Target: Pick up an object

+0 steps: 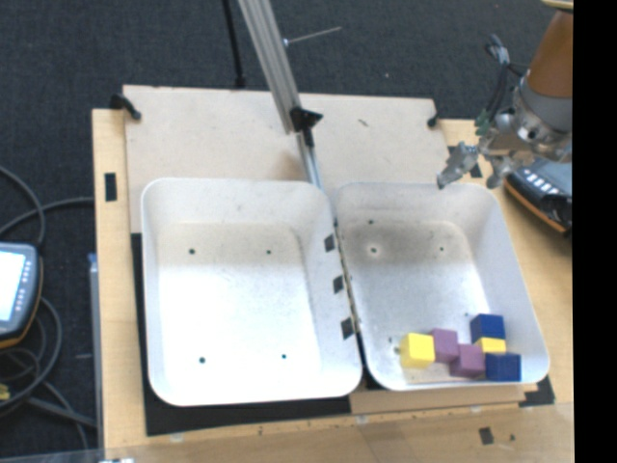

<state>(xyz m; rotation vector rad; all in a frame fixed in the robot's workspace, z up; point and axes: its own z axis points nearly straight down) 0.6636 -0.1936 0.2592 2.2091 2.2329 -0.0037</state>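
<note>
Your targets are the small blocks clustered in the near right corner of the right bin [501, 234]: a yellow cube [417, 348], purple pieces [458, 351] and blue pieces [494, 345]. They look rigid and light; pinch the yellow cube's flat sides, since it sits outermost. The gripper [461, 167] hangs over the bin's far rim, too small and cluttered for you to read its state.

A pale wooden desk [114, 287] stands on dark grey carpet [58, 37]. Black cables [39, 222] loop across the floor at the left, beside a handheld screen unit [16, 289]. A slanted aluminium rail [270, 46] rises from the desk's far side.
</note>
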